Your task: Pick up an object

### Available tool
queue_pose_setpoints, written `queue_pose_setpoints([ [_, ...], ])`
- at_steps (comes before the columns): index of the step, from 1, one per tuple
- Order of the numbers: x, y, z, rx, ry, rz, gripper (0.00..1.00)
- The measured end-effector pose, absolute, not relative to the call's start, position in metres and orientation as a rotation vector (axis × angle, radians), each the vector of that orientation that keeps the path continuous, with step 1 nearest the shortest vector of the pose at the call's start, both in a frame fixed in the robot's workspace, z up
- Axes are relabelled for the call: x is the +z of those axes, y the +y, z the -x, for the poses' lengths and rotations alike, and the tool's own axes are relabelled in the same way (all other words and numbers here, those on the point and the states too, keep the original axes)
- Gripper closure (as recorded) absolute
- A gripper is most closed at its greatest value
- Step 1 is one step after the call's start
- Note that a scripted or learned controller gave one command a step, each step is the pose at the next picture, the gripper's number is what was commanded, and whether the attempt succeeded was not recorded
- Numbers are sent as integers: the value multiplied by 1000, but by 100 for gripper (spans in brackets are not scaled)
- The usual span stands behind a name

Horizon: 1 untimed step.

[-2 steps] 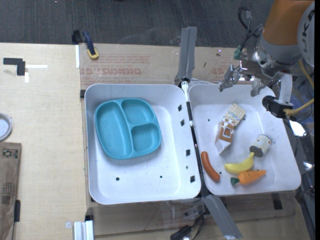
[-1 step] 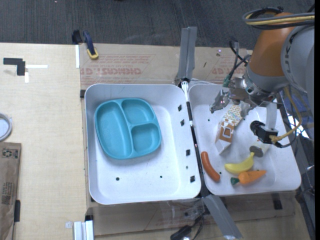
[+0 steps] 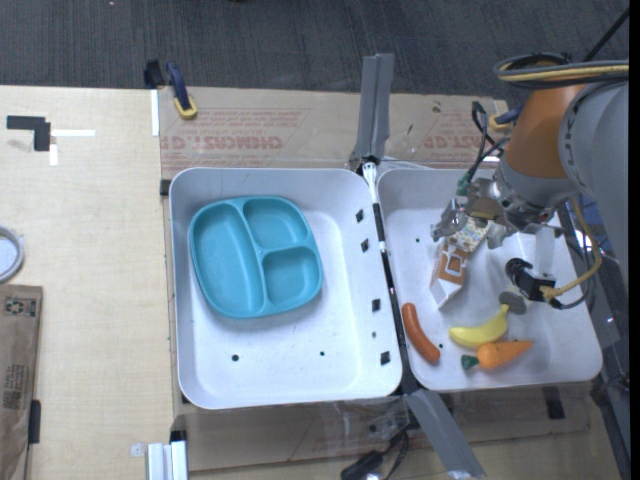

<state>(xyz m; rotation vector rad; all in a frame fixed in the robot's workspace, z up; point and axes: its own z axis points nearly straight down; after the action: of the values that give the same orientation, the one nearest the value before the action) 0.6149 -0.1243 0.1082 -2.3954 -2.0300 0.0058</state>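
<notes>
My gripper (image 3: pixel 463 224) hangs low over the right bin (image 3: pixel 560 368), near its back middle. It is shut on the upper end of a small white and orange carton (image 3: pixel 451 264), which slants down to the left from the fingers. In the front part of the same bin lie a red sausage (image 3: pixel 420 331), a yellow banana (image 3: pixel 480 329) and an orange carrot (image 3: pixel 501 353), all apart from the gripper.
A blue divided plate (image 3: pixel 256 256) lies in the left bin (image 3: pixel 200 368). A grey divider post (image 3: pixel 375 108) stands behind the wall between the two bins. The arm's grey body and orange band (image 3: pixel 545 128) fill the space above the right bin's back right.
</notes>
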Motion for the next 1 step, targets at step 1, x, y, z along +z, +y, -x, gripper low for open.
queue_pose_setpoints([
  [1, 91, -105, -593, 6, -1953, 2458, 0],
])
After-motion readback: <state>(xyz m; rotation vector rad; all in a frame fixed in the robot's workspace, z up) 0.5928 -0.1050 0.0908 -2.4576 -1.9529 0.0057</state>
